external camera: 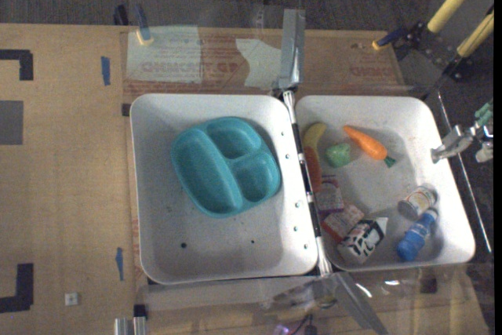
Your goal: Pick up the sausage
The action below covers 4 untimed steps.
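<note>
Sausage step: the sausage [312,167] is not yet being picked up; by my guess the reach toward it is only just beginning.
Gripper: the gripper [459,142] is hanging over the right rim of the right bin [408,107], holding nothing. I cannot tell if it is spread or pressed together.
Close to the gripper: a small can [416,202] and a blue bottle [416,235] are lying near the right wall.
Middle of the bin: an orange carrot [365,143] is lying by a green toy [339,154], and a cow-spotted carton [362,239] is sitting near the front.
Where the sausage is: it is lying long and reddish along the left wall of the right bin, just below a banana [314,134] and just above some small packets [329,196].
Far side: a teal divided plate [226,165] is sitting in the left bin [157,239].
Next move: I think the gripper is needing to cross the whole bin, come down beside the wall, and pinch across the thin side of the sausage.
Hard part: the wall and the banana are leaving little room, I think.
</note>
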{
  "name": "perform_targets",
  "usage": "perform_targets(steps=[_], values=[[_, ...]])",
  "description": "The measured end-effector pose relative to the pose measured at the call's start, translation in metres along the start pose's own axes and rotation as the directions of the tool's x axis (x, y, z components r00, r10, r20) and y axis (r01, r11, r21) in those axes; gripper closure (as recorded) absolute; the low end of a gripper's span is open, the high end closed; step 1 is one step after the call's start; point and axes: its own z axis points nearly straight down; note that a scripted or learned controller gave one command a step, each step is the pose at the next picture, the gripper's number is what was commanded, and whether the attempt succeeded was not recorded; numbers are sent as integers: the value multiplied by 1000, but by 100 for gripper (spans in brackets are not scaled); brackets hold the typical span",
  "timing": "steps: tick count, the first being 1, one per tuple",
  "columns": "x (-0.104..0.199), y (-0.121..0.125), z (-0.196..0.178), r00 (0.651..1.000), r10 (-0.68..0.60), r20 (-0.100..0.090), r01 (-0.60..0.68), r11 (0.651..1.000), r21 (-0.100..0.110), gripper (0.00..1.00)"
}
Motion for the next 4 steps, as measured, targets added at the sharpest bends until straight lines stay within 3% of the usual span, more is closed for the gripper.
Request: perform_targets(steps=[1,2,3,4], values=[[-3,-36,104,1000,19,0,-19,1000,0,0],[99,-34,174,987,159,1,-159,987,-6,0],[101,44,188,978,210,3,-210,977,-16,0],[59,122,181,906,422,-2,-422,906,40,0]])
